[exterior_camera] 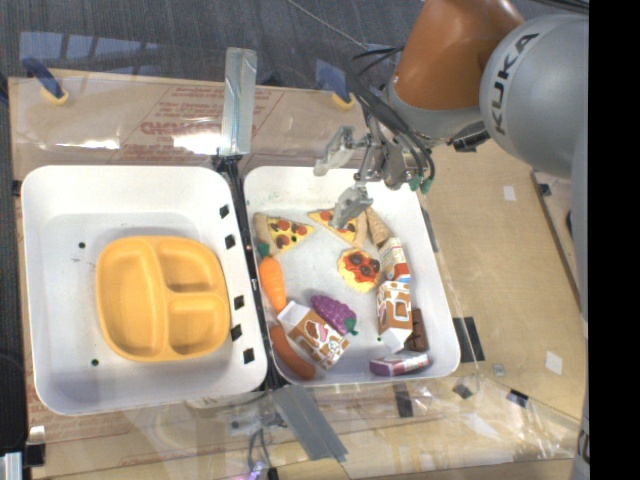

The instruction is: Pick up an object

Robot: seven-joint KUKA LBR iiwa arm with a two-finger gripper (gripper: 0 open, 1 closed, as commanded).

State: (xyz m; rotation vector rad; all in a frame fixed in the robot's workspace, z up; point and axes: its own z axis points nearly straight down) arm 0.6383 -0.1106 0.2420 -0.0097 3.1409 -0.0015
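Observation:
The right bin point(440, 298) holds several toy foods: a pizza slice point(285, 232), a second slice point(333, 222), a cone point(378, 228), a round tart point(359, 266), a carrot point(272, 283), purple grapes point(335, 313), a small house-shaped box point(318, 338), a sausage point(291, 355), a carton point(395, 306) and a purple bar point(398, 365). My gripper point(342, 180) hangs over the bin's far edge, open. One fingertip is just above the second pizza slice and the other points up-left. Nothing sits between the fingers.
The left bin point(50, 368) carries a yellow divided tray point(162, 296). A grey metal strip point(238, 98) stands along the divider between the bins. The arm's orange band point(450, 43) and cables loom over the right bin's far right corner.

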